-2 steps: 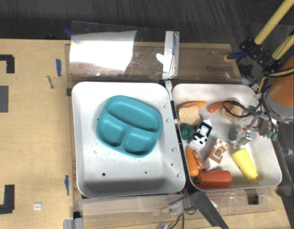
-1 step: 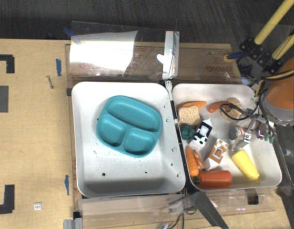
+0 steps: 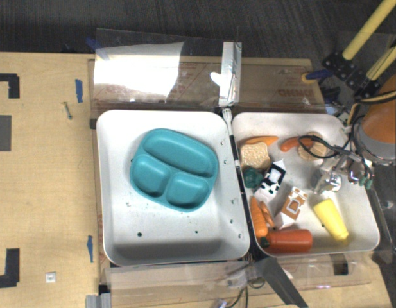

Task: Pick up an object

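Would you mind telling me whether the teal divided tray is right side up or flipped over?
Right side up: the teal tray in the left bin shows its three hollow compartments facing up.

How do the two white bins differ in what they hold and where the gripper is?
The left bin holds a single large thing, a teal divided plate; the right bin holds many small toy foods, among them a yellow piece, a red sausage and a carrot. The gripper hangs over the right bin, away from the left one. Both are shallow, white and round-cornered, side by side.
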`<state>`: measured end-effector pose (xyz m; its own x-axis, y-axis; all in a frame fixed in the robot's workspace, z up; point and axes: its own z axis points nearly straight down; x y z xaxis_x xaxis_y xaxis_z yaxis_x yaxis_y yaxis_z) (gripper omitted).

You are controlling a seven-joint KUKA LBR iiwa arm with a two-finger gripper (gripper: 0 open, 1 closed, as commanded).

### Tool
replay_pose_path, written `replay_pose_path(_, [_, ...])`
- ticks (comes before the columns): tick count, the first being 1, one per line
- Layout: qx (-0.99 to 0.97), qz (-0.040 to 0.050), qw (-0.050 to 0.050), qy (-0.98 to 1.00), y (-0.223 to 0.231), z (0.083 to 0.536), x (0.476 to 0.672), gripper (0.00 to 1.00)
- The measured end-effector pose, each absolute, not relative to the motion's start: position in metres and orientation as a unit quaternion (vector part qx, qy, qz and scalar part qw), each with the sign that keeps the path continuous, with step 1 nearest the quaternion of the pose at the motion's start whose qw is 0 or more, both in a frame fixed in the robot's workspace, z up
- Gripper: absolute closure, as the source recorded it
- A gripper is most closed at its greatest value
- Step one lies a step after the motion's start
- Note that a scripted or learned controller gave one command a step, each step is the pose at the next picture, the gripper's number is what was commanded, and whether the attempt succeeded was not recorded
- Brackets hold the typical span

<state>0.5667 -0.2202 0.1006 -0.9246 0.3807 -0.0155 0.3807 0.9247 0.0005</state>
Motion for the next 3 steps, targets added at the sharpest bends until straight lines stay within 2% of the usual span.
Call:
replay_pose_path(1, [0.299,0.0,0.006,0.954,-0.223,0.254,0.629,1.0])
replay_pose_path(2, [0.149,0.001,-0.001,0.989,-0.205,0.098,0.61,1.0])
replay_pose_path(3, [0.149,0.0005,0.001,0.989,-0.205,0.1,0.61,0.0])
